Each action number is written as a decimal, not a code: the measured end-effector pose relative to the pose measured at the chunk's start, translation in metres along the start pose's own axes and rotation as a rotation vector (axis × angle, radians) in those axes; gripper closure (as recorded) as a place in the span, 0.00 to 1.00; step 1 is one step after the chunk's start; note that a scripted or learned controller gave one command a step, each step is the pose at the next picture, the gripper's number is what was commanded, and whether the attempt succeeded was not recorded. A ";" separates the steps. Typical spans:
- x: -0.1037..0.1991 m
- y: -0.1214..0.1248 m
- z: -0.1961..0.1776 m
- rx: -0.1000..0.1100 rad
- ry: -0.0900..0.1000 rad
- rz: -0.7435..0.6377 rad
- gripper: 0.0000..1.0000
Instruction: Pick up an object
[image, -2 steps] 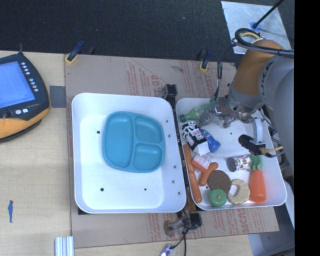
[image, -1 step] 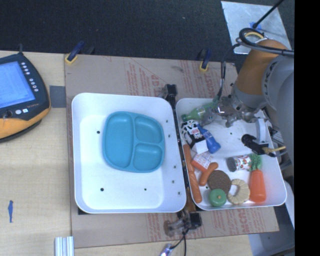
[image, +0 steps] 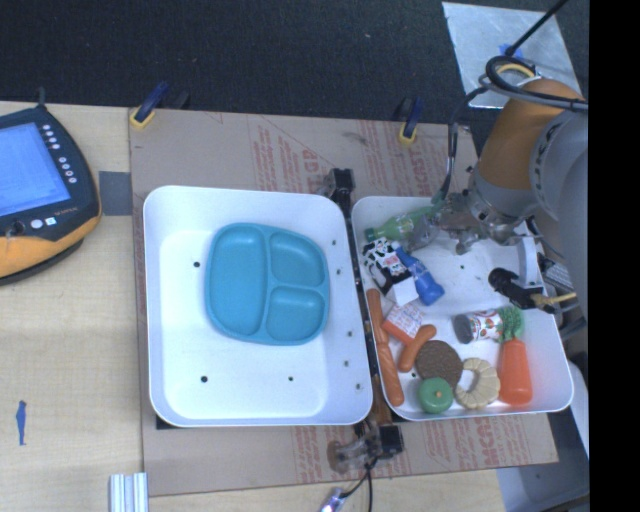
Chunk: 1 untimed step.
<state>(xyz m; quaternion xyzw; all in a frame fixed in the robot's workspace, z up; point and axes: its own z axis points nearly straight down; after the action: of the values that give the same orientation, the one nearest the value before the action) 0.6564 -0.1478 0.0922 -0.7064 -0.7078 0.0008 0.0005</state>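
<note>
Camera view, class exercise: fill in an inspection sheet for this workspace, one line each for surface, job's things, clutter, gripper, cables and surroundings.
Surface: wooden bench with a cardboard sheet under two white bins.
Job's things: right bin holds toy food, including a carrot, a sausage, a green bottle and a blue bottle; left bin holds a blue divided plate.
Clutter: nothing seen outside the bins.
Gripper: gripper low over the right bin's far edge; grasp unclear.
Cables: a cable loops above the arm.
Surroundings: control pendant at left; clamps on the cardboard's far edge.
</note>
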 end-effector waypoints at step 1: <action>0.022 -0.001 0.001 0.006 -0.003 -0.001 0.00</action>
<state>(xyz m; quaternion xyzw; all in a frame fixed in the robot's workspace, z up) 0.6549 -0.1263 0.0916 -0.7060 -0.7082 0.0041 0.0016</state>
